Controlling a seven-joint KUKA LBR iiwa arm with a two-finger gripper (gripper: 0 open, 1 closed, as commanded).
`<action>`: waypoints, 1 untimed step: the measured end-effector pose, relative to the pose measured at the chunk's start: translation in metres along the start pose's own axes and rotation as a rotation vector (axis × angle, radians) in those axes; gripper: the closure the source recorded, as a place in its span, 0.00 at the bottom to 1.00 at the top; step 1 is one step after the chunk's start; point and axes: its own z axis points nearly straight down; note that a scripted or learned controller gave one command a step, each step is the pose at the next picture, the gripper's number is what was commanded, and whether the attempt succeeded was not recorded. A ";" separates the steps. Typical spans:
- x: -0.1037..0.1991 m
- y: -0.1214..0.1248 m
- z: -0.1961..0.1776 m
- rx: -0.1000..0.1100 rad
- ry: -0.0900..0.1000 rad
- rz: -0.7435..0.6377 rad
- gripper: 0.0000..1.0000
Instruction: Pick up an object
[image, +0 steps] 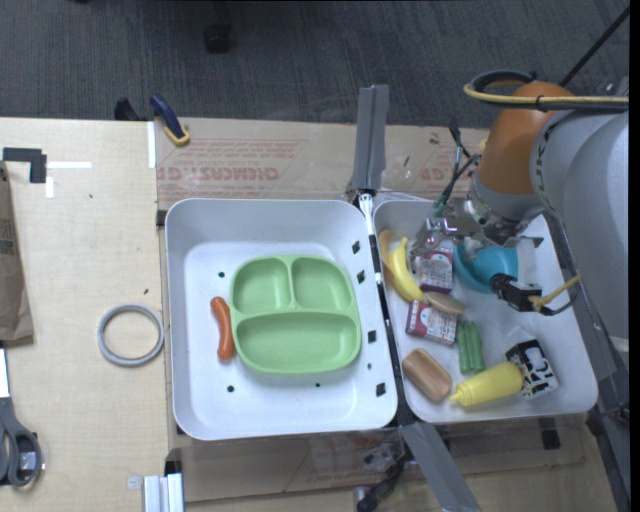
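We can't make out the gripper fingers' spread at upper right, low over the banana.

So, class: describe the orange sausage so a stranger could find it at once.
Start at the left white bin. Inside lies a green divided plastic plate; the small orange toy sausage lies just left of it, alone. It is that bin's only orange, finger-shaped thing.

One fixed camera above the bench, looking down at a slant, both white bins in frame, moderately near
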 end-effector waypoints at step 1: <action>-0.001 0.000 -0.012 0.004 0.000 0.000 1.00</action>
